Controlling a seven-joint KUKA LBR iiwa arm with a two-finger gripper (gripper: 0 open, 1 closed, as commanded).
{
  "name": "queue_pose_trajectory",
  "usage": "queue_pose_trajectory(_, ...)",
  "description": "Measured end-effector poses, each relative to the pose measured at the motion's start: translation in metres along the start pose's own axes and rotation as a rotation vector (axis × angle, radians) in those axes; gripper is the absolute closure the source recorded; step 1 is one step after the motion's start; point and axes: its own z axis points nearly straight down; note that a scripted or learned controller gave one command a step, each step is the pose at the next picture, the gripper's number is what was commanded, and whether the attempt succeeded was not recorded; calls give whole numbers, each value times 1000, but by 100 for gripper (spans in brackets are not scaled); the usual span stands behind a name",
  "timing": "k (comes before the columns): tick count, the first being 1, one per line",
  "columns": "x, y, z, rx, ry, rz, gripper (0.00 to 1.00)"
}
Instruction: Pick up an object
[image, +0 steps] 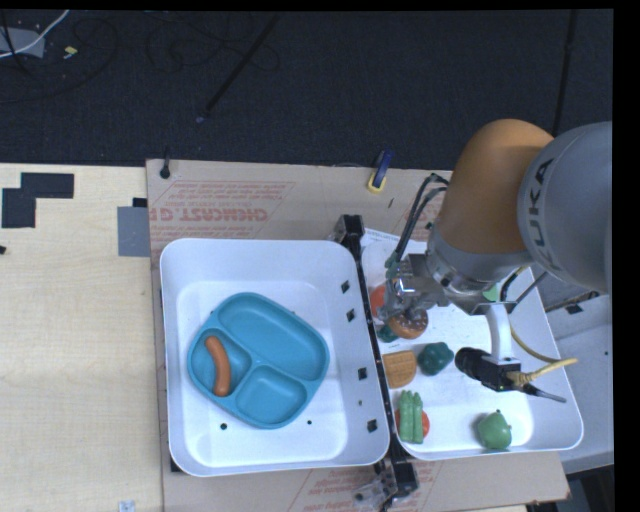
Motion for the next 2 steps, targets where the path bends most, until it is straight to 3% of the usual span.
queue_pose_trajectory(1, -2, -6, 4, -1, -1, 6, 100)
queue_pose_trajectory(2, 1, -11, -16, -4, -1, 3, 100)
